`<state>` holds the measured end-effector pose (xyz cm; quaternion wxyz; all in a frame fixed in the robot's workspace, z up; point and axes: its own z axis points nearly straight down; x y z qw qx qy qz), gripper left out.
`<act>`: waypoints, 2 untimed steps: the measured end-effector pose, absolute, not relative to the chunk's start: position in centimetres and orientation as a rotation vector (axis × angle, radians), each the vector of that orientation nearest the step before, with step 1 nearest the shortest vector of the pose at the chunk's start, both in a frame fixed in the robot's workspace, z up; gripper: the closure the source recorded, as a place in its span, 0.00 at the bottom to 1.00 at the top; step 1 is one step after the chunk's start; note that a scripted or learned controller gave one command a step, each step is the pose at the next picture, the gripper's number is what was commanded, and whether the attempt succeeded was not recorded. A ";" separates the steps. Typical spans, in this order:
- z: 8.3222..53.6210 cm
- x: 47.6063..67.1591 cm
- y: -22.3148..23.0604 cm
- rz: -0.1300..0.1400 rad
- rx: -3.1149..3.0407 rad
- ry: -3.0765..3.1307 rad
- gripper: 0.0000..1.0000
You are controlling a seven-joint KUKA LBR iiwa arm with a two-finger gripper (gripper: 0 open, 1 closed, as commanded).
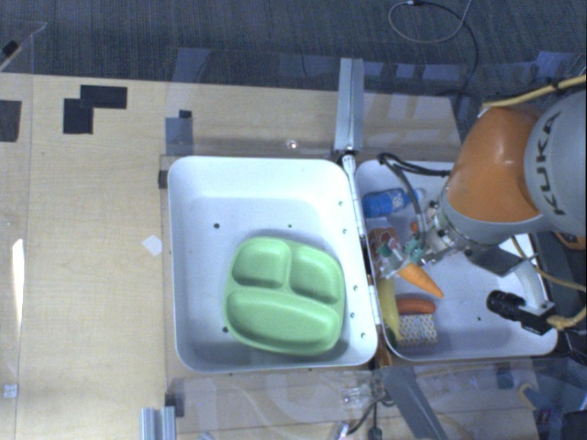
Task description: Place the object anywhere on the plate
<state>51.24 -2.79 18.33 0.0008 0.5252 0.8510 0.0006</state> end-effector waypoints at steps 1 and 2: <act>19.2 51.9 8.5 0.002 1.603 2.700 1.00; 19.2 51.9 8.5 0.002 1.603 2.700 0.00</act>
